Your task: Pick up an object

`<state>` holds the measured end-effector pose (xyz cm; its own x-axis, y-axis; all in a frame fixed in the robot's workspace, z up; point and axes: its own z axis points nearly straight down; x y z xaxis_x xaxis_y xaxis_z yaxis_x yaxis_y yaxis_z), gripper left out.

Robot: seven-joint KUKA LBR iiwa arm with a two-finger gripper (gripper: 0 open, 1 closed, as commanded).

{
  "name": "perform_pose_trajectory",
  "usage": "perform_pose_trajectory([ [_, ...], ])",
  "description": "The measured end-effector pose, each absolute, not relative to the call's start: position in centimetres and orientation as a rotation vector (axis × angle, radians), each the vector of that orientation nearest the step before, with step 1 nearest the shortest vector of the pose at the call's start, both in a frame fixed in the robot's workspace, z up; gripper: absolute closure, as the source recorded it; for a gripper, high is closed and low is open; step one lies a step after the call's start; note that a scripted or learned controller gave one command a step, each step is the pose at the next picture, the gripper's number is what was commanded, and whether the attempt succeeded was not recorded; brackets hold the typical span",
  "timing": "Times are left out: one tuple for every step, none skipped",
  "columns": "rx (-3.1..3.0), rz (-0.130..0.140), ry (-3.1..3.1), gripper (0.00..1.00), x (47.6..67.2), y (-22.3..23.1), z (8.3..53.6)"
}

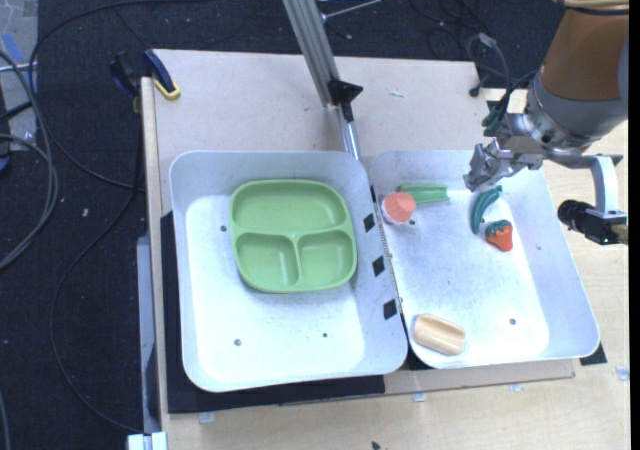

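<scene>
Red-tipped toy (494, 223) just below jaws (482, 176)

Green divided plate (294, 236) (three compartments) in the left bin (200, 338)

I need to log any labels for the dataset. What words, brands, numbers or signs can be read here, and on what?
None can be read. The green plate, the white bins, the toy food and the arm show no lettering at this size.

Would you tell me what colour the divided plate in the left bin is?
Light green; the plate shows clearly in the camera view.
</scene>
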<state>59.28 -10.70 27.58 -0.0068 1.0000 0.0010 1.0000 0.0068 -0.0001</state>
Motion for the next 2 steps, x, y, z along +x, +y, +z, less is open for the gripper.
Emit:
perform_pose_trajectory([
  [-2.211,-0.001,-2.228,1.0,59.6,-4.5,26.1],
  [-2.213,-0.001,-2.228,1.0,59.6,0.1,25.8],
])
